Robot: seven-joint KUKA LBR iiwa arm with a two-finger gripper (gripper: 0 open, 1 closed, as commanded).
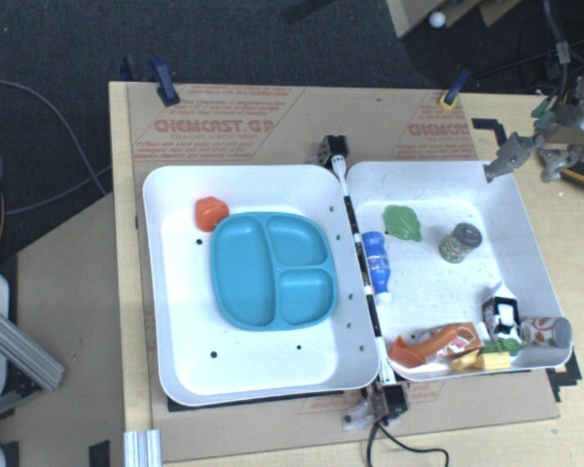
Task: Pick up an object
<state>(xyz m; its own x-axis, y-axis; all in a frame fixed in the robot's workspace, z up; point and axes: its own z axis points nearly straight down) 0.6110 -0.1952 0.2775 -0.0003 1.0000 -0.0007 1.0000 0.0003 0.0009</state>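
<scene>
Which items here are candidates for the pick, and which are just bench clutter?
Candidates for picking:
- orange ball, left bin
- blue divided plate, left bin
- green piece, right bin
- blue bottle, right bin
- small grey can, right bin
- pile of small items at the right bin's near edge

Lying about:
- blue clamps on the board
- cable on the floor

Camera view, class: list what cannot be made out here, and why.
- Gripper: at the view's right edge, too small to read.
- Arm: cut off by the right edge.
- Pile in the right bin's near corner: overlapping items, kinds unclear.
- Small can: label too small.
</scene>
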